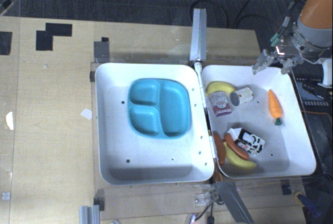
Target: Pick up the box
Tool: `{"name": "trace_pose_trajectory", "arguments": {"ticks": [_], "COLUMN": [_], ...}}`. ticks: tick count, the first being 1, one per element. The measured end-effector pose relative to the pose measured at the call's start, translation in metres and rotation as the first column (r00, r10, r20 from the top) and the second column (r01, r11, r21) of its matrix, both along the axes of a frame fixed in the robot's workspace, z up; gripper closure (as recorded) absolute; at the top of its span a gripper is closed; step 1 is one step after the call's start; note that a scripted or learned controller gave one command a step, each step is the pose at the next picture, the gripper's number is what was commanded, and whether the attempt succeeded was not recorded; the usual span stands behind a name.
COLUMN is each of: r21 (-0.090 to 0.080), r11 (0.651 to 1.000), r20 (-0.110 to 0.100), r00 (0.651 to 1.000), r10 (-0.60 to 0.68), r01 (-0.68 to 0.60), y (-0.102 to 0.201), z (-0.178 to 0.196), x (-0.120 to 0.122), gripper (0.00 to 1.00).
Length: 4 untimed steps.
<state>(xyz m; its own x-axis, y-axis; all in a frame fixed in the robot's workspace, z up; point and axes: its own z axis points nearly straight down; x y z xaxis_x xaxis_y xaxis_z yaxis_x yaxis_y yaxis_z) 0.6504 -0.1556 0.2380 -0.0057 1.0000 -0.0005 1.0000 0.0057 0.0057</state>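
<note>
Fingers of the gripper (274, 63) hang spread apart with nothing between them, above the far edge of the right bin (301, 114), close to the tabletop's (52, 114) right edge. The box (250, 142), black and white, lies tilted in the near half of that bin, touching a banana (240, 161) and a red sausage-like piece (237, 148) on its near-left side, well apart from the gripper. Nearer the far side of the same bin sit a second yellow fruit (220, 87), a small red-and-white packet (220, 103), a pale can lying on its side (242, 96) and a carrot (275, 105). A blue divided plate (158, 107) rests in the left bin (109, 134).
</note>
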Motion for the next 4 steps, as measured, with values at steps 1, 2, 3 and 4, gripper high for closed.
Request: {"name": "trace_pose_trajectory", "arguments": {"ticks": [1,2,3,4], "r21": [-0.002,-0.002,-0.002,0.000], "r11": [1.000,0.999,0.999,1.000], "r20": [0.014,0.023,0.004,0.003], "r00": [0.999,0.999,0.999,1.000], "r10": [0.029,0.035,-0.050,-0.026], "r01": [-0.029,-0.035,0.050,0.026], "y": [0.036,0.038,-0.050,0.025], "z": [-0.126,-0.112,0.013,-0.102], "x": [0.024,0.027,0.020,-0.002], "gripper": [0.00,1.00,1.00,1.00]}}
